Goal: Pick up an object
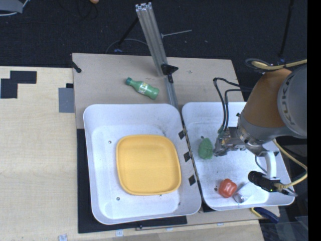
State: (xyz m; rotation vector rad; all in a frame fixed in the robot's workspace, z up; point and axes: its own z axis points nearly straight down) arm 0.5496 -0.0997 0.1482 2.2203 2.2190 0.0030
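A green leafy-looking object (205,148) lies in the right bin (215,118), near its left wall. My gripper (219,150) is low in that bin, right beside the green object's right side and seemingly touching it. A red object (227,188) with a small grey piece next to it rests near the right bin's front edge. A yellow square plate (148,163) lies flat in the left bin (100,122).
A green bottle (142,88) lies on its side on the bench behind the bins. A slanted aluminium post (154,34) rises behind the divider between the bins. Black cables (224,97) loop from the arm over the right bin's back.
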